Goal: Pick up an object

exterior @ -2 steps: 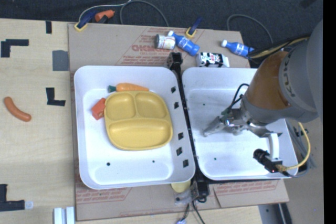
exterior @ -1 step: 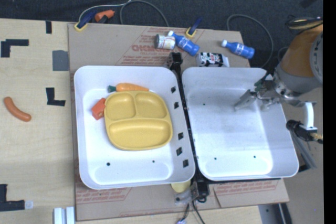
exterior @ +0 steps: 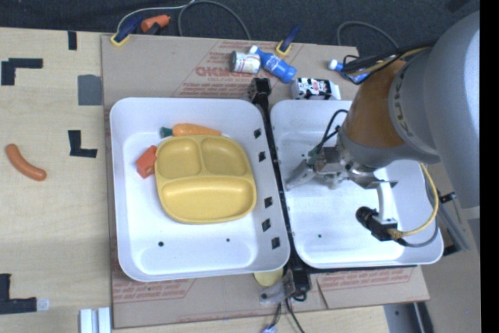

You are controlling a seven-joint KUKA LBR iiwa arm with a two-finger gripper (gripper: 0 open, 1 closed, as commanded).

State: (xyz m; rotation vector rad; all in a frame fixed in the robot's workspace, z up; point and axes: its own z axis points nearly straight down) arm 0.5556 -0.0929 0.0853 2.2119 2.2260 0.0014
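Note:
A yellow divided plate (exterior: 204, 177) lies in the left bin (exterior: 195, 253). An orange carrot (exterior: 195, 130) sticks out from behind the plate's far edge, with a small green piece (exterior: 165, 132) at its left end. A red-orange piece (exterior: 146, 161) rests against the plate's left side. My gripper (exterior: 300, 177) is low in the right bin (exterior: 351, 246), near that bin's left wall and pointing left. I see nothing held in it. The grey arm with its orange band (exterior: 378, 109) covers the bin's right half.
A sausage-shaped toy (exterior: 26, 162) lies on the bench far left. Behind the bins sit a white bottle (exterior: 248, 61), a blue one (exterior: 279, 66) and a black-and-white item (exterior: 316, 88). Clamps and cables run along the back edge. A yellowish thing (exterior: 269, 275) peeks out below the bins.

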